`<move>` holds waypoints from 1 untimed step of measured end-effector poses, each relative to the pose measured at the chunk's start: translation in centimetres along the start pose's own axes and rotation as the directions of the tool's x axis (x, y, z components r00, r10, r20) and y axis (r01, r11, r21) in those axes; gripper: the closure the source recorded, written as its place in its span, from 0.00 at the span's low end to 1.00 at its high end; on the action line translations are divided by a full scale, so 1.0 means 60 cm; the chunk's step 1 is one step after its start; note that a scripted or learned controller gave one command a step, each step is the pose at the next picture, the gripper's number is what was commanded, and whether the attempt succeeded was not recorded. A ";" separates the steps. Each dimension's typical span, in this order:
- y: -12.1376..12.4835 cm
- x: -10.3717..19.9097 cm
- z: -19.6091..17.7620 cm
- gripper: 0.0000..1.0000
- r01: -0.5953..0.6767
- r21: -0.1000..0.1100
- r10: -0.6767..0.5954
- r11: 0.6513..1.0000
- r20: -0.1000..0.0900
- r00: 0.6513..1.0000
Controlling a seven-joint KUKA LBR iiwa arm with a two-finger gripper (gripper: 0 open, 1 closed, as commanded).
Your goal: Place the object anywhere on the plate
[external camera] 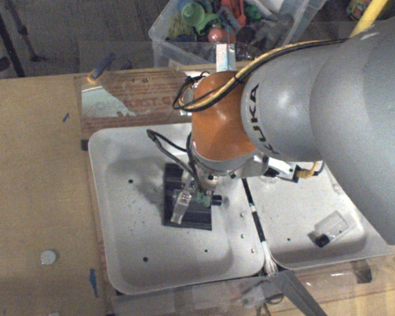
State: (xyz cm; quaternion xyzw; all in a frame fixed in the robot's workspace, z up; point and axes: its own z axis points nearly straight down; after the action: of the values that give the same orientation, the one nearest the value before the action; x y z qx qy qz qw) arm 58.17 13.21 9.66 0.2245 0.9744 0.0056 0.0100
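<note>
Gripper (188, 207), finger state unclear, hangs mid left bin (124, 265), away from rims.

We read this as a robotics lab: KUKA arm (303, 102) over two white bins (124, 265) on a plywood table (25, 170), clear tub of assorted plastic toys (232, 8) behind, carpeted floor (67, 27).

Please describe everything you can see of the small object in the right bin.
The object is small and flat, roughly rectangular, pale grey or white like the bin, with a dark, nearly black part at its lower left end. The material cannot be told; it may be plastic. It lies on the floor of the right bin, turned at a slant, in the lower part near the front wall. It touches the bin floor alone, apart from the arm.
</note>
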 end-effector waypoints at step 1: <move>0.036 -0.097 0.014 0.00 -0.119 0.028 0.121 0.992 -0.057 0.991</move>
State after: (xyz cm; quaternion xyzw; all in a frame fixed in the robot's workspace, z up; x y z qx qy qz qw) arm 64.38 12.63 8.98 0.2826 0.9590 0.0008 -0.0215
